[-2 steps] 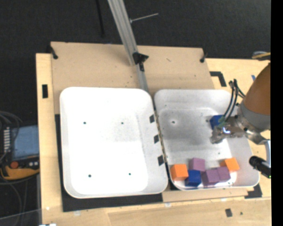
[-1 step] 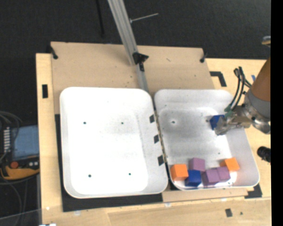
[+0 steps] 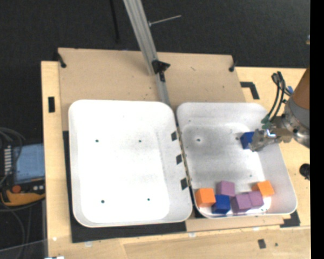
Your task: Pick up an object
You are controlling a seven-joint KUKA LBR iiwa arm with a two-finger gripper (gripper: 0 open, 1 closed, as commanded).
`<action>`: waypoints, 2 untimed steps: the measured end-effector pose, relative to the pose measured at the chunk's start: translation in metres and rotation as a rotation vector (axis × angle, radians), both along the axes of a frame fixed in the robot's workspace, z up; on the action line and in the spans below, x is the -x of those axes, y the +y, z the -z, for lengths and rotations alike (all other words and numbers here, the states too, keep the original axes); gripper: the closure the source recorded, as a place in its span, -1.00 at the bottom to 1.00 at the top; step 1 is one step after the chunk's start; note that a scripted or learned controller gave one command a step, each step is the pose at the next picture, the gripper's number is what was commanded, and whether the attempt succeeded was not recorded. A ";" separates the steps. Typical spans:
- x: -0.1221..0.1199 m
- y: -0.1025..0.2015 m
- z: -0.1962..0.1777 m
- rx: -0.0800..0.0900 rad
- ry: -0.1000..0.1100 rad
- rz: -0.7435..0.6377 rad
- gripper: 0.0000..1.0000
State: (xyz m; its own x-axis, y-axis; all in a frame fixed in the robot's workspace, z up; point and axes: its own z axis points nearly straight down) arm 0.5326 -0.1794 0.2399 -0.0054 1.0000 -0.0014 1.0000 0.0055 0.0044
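From my feed, the pale wooden counter [image 3: 216,242] sits on dark carpet-like floor [image 3: 216,20], with a tangle of cables and a blue-screened box [image 3: 29,163] off to its left. Two shallow white plastic bins sit side by side; the left bin [image 3: 124,161] has just a few dark specks. In the right bin [image 3: 227,139], the jaws [image 3: 255,141] look closed on a small blue block [image 3: 247,140] near the right wall. Orange, purple and blue cubes [image 3: 232,197] cluster along the near edge.

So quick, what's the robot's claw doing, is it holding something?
Gripper: over the right bin, closed on a small blue block at its fingertips.
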 end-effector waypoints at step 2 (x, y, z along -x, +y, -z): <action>-0.005 0.112 -0.005 -0.004 0.004 -0.003 1.00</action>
